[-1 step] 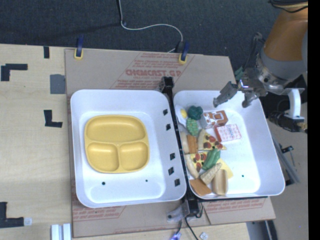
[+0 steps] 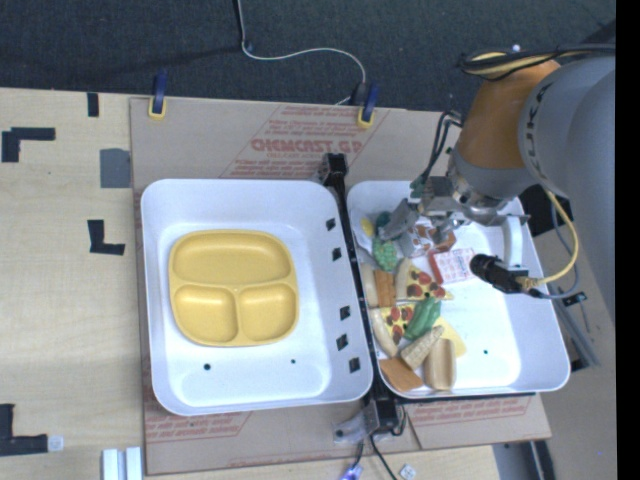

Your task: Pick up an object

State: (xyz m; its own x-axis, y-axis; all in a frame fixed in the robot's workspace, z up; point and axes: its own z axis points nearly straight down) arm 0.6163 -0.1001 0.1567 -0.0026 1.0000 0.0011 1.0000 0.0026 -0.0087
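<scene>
Many toy foods (image 2: pixel 415 313) heaped colourfully, right bin (image 2: pixel 510 353), end effector (image 2: pixel 425 223) above

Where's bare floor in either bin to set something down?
Left bin: a white strip runs all round the yellow divided tray, widest along the near edge. Right bin: bare from the toy food pile to the right wall and near-right corner. Crowded: the pile along its left wall, with the pincer over the far end.

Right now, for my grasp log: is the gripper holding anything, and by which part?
It cannot be told. The gripper hangs low over the toy food in the right bin, but the wrist hides whether anything sits in its grip.
</scene>
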